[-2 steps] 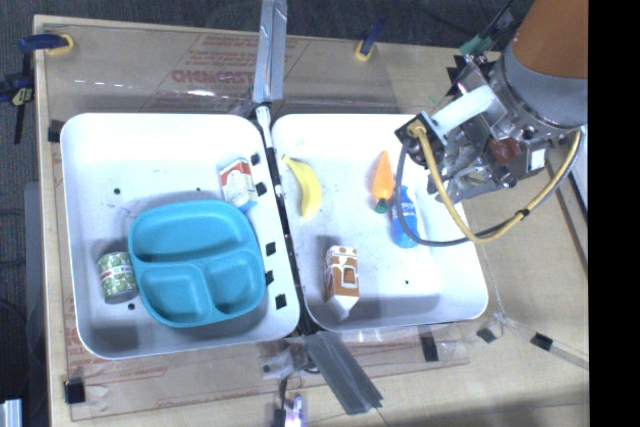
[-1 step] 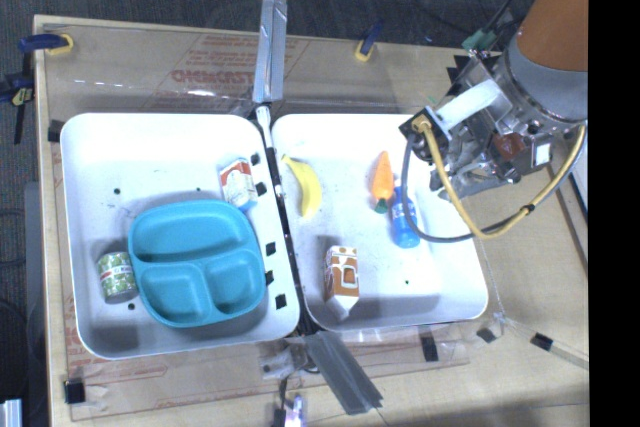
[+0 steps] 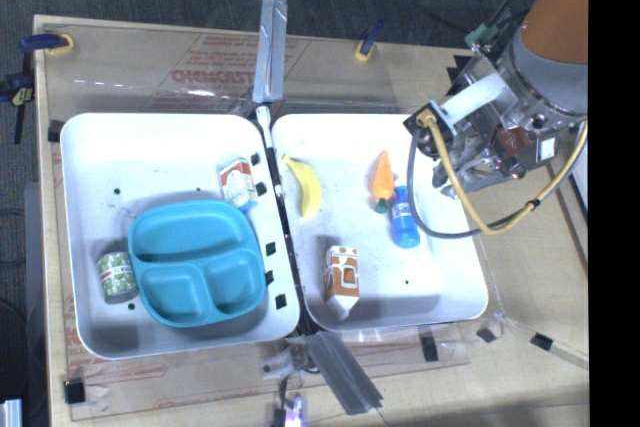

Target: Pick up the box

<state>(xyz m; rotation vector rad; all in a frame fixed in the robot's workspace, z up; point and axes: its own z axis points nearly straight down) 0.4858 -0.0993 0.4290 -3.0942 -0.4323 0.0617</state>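
Box candidates are seen in both bins: an orange-and-white carton [image 3: 341, 279] stands near the lower middle of the frame in the right bin [image 3: 455, 290], and a smaller red-and-white carton [image 3: 236, 181] leans by the divider in the left bin [image 3: 85, 140], touching the upper edge of the blue divided tray [image 3: 196, 261]. Which one is meant cannot be told, so the wrong item may be targeted.

The end effector [image 3: 462, 153] is held at the right of the frame over the right bin's upper right edge, well apart from both cartons; whether it is open or closed cannot be told, and nothing is seen gripped.

A descent from there is judged risky: the carrot [image 3: 382, 177] and blue bottle [image 3: 403, 218] lie between it and the orange carton and could be struck or grabbed instead. The upright carton could be tipped by an off-centre approach. The looped yellow cable [image 3: 470, 215] could snag on the bin rim. The banana [image 3: 304, 186] lies by the divider.
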